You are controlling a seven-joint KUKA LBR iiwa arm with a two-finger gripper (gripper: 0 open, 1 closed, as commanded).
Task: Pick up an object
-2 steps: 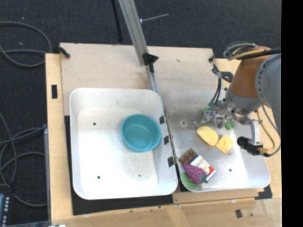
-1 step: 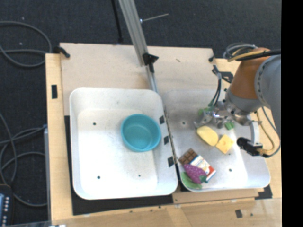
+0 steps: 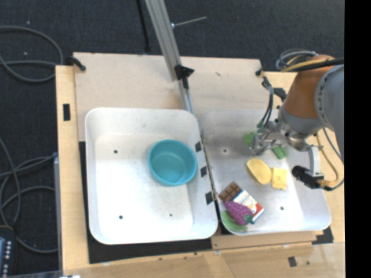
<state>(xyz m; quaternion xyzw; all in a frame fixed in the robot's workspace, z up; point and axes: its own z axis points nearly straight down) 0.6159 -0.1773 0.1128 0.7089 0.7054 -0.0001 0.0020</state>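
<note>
Sitting in the middle of the left bin (image 3: 104,213), a blue bowl (image 3: 172,162) rests upright on the white floor, well apart from everything else on the bench (image 3: 127,80). A metal rail (image 3: 165,30) slants down from the top edge toward the gap between the bins. At the near left corner of the right bin (image 3: 307,213) lie a chocolate bar (image 3: 229,191), a purple bunch of grapes (image 3: 237,211) and a small printed packet (image 3: 250,204), crowded together. Farther right, a yellow lump (image 3: 259,171) lies just beside a yellow block (image 3: 279,179). Above them the hand (image 3: 265,143) hangs low over a green piece (image 3: 250,138), with another green piece (image 3: 280,152) just beside it. Whether it is wide or narrow I cannot tell.
</note>
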